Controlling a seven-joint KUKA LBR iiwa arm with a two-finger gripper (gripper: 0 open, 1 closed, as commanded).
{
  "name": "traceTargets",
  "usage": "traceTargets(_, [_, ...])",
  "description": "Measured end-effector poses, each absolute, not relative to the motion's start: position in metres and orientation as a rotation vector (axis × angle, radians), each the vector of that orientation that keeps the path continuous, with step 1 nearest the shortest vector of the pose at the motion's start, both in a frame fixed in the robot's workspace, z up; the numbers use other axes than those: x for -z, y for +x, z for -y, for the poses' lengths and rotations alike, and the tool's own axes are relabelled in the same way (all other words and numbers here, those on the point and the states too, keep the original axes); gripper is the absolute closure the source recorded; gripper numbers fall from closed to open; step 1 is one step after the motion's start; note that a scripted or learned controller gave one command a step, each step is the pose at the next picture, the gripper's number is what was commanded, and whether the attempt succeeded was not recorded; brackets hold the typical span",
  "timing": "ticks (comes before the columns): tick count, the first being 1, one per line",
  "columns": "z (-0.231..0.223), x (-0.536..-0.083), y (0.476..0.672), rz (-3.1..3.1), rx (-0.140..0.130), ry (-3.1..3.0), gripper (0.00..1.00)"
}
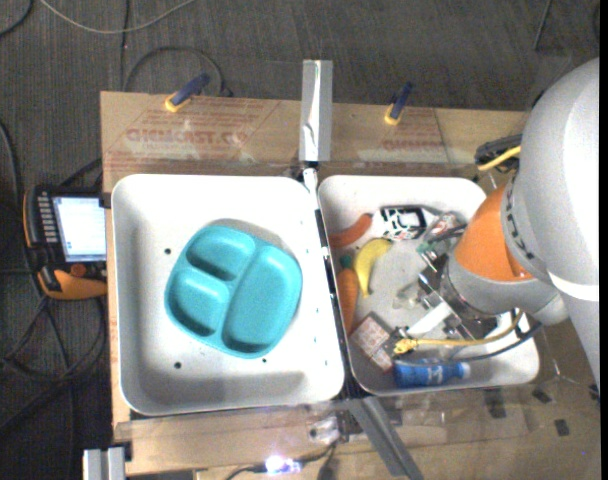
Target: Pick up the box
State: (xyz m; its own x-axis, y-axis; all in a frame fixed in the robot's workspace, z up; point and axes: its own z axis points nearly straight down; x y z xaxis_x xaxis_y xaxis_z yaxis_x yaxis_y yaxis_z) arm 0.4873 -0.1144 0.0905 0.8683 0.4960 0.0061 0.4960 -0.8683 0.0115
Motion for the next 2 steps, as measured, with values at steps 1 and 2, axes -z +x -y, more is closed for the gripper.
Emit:
traceTargets(1, [0.1137, -0.0998, 0.4881, -0.805, -0.015, 3.028, 1.00])
traceTargets(2, [0.1132, -0.1072, 0.4870, -0.808, -0.006, 3.031, 1.00])
